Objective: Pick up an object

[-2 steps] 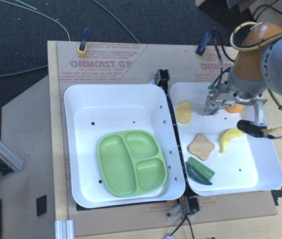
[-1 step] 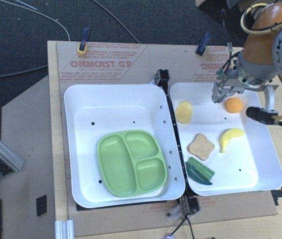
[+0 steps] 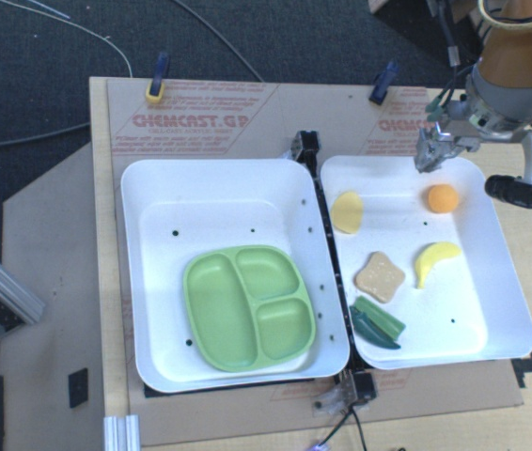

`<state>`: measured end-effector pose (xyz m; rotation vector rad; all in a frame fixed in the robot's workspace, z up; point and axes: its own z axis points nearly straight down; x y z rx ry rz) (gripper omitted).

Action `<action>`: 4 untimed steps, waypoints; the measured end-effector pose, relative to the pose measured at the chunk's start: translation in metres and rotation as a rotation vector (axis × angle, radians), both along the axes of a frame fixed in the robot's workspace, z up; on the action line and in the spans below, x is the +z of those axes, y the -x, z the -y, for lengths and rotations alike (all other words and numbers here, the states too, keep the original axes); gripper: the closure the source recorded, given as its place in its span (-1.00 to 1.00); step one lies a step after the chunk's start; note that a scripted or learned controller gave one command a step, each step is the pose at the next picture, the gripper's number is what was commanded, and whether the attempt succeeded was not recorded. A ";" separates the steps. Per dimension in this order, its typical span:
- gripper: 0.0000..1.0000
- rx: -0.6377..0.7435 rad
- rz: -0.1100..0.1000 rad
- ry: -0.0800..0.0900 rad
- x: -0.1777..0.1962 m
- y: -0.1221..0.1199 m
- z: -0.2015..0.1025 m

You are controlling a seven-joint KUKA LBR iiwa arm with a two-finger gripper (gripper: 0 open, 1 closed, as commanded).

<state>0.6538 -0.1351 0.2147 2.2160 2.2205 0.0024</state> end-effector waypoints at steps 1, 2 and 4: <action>1.00 0.000 -0.003 0.000 0.023 -0.001 0.000; 1.00 0.004 -0.013 -0.005 0.012 0.008 -0.062; 1.00 0.004 -0.014 -0.004 -0.006 0.018 -0.182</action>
